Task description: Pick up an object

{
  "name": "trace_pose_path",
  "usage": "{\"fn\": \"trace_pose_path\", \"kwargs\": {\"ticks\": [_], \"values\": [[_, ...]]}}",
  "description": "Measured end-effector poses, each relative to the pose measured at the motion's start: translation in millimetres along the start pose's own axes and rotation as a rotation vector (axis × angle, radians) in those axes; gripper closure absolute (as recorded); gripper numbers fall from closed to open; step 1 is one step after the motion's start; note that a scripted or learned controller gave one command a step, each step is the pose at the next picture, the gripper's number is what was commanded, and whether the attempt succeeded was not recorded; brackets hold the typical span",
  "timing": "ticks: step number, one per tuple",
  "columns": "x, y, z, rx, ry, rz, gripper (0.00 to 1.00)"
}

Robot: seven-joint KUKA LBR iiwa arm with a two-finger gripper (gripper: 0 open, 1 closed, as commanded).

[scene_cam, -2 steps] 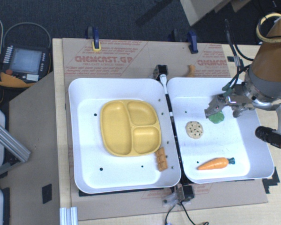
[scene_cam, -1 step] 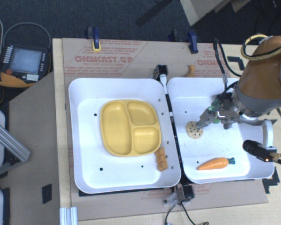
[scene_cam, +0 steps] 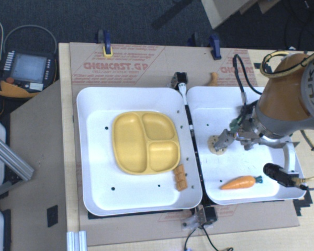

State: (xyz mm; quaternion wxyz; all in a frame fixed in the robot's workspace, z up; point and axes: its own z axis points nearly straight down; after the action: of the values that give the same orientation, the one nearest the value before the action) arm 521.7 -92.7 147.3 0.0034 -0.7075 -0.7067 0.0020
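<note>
Gripper point(scene_cam: 223, 141) low in right bin point(scene_cam: 220, 190), jaw state unreadable; reach step. Next: close on carrot point(scene_cam: 238, 182) at 5 o'clock.

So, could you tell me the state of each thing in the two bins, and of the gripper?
Yellow divided plate: lies flat in the left bin.
Small brown piece: lies beside the plate's lower right corner.
Carrot: lies on its side in the right bin.
Small beige object: lies at the gripper's tip.
Gripper: low over the right bin, grasp unclear.
</note>
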Motion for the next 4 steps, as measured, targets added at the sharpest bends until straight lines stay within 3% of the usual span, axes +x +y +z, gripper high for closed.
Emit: {"fn": "trace_pose_path", "kwargs": {"ticks": [1, 2, 4], "values": [[-4.7, -6.9, 46.5, 0.000, 0.000, 0.001, 0.00], [-4.6, -5.0, 33.2, -0.008, -0.002, 0.001, 1.00], [1.9, -1.1, -59.3, -0.015, -0.003, -0.003, 1.00]]}}
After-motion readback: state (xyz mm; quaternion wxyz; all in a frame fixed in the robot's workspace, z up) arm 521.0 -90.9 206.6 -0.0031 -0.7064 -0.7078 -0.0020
